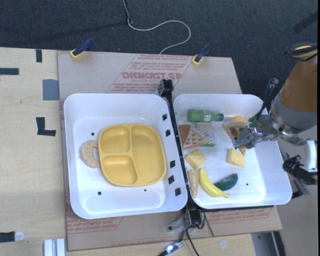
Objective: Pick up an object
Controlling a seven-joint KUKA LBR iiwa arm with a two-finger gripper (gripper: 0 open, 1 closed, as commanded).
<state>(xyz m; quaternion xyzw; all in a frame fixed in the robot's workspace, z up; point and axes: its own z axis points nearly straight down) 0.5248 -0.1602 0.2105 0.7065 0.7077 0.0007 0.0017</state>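
The gripper (244,139) hangs low over the right bin (272,193), just beside the orange-topped food piece (236,125) and right above the yellow cheese chunk (236,157); whether it is spread or pressed together I cannot tell, and nothing visibly sits in its grasp. I judge the pick as not yet made: the banana (211,184), green bottle (204,116) and dark green piece (226,182) lie on the bin floor. The yellow plate (132,154) and the round cracker (88,153) rest in the left bin (82,199).
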